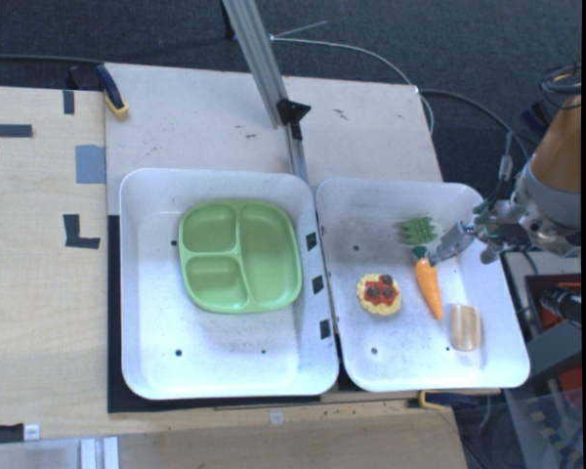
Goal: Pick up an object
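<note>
Two bins are sitting side by side before you, the left bin [137, 262] bearing a green tray [240, 255], the right bin [371, 203] holding a carrot [429, 288], tart [379, 294] and greens [417, 230], while the gripper [461, 240] is hovering just above the carrot's top at right, grasp unclear.

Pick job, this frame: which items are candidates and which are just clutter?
Candidates, all in the right bin:
carrot, nearest the gripper
broccoli piece
fruit tart
tan block

Lying about:
green divided plate in the left bin
blue-and-yellow clamp on the bench
</note>
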